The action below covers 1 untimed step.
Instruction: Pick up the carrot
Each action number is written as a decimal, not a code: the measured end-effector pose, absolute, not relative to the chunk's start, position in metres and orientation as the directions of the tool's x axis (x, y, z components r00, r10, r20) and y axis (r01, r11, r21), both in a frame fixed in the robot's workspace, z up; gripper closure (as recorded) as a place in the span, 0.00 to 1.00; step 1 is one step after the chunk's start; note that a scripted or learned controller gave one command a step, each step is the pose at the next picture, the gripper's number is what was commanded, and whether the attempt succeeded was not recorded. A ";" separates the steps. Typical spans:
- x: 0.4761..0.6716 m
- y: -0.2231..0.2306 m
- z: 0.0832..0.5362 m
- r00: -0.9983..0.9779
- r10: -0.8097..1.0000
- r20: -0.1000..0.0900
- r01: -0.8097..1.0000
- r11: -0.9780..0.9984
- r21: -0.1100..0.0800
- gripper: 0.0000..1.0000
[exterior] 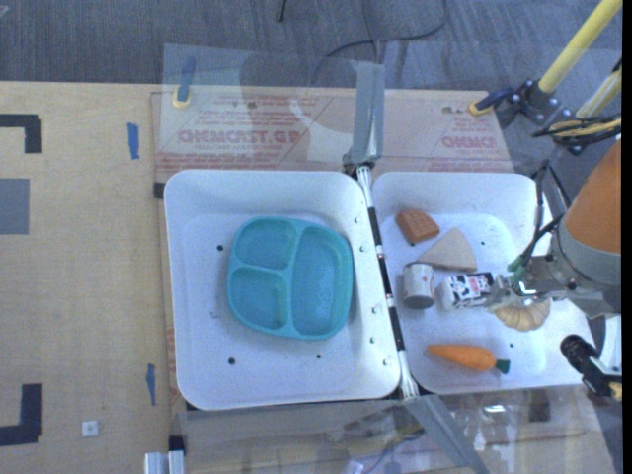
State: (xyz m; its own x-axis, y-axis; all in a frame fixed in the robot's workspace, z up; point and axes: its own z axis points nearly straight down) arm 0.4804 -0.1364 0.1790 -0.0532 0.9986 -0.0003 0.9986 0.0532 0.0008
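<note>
The orange carrot (462, 357), with a small green stem end pointing right, lies flat near the front edge of the right bin (494, 378). My gripper (518, 286) hangs over the right side of that bin, behind and to the right of the carrot and apart from it. It sits just above a tan croissant (521, 314) and beside a small white printed bottle (464, 289). The arm's wrist and orange band cover the bin's right rim.
Also in the right bin are a brown biscuit-like piece (418, 225), a beige wedge (450, 253) and a grey can on its side (417, 286). The left bin (197, 363) holds a teal divided plate (291, 276). Yellow tubing (583, 33) crosses the back right.
</note>
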 end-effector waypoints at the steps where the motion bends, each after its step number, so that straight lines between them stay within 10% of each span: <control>1: 0.480 -0.057 0.184 -0.440 0.898 0.001 0.898 0.440 0.000 1.00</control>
